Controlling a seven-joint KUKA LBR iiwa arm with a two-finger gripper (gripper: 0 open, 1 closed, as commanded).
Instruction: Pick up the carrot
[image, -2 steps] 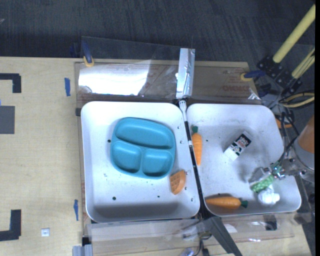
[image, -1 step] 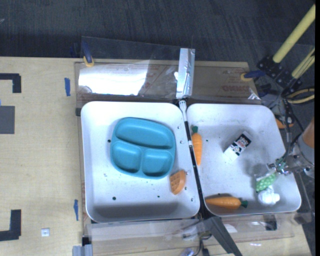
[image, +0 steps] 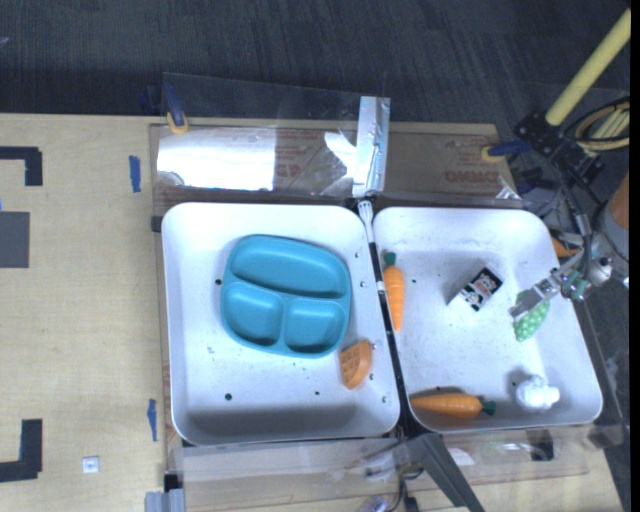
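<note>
The gripper (image: 548, 291) is seen at the right edge of the right bin (image: 430, 232), reaching in from the right side of the bench, low over the bin's right wall. Whether it is apart or together cannot be told, and nothing can be made out clamped in it. Just below and left of it a small green speckled object (image: 530, 319) is found, close against the tip; contact cannot be judged.

Two carrots are seen in the right bin. One carrot (image: 394, 293) is laid upright along the left wall, green top pointing to the far side, touching or nearly touching the divider between the bins. The second carrot (image: 448, 404) is laid flat along the near wall, its green top pointing right. Both are well apart from the gripper.

A small black and white object (image: 478, 289) is set near the middle of the right bin, and a white object (image: 537, 393) is placed in the near right corner, beside the second carrot's top.

In the left bin (image: 190, 330) a blue divided tray (image: 286, 294) is centred, and an orange piece (image: 355, 363) is laid near its lower right corner, close to the divider.
</note>
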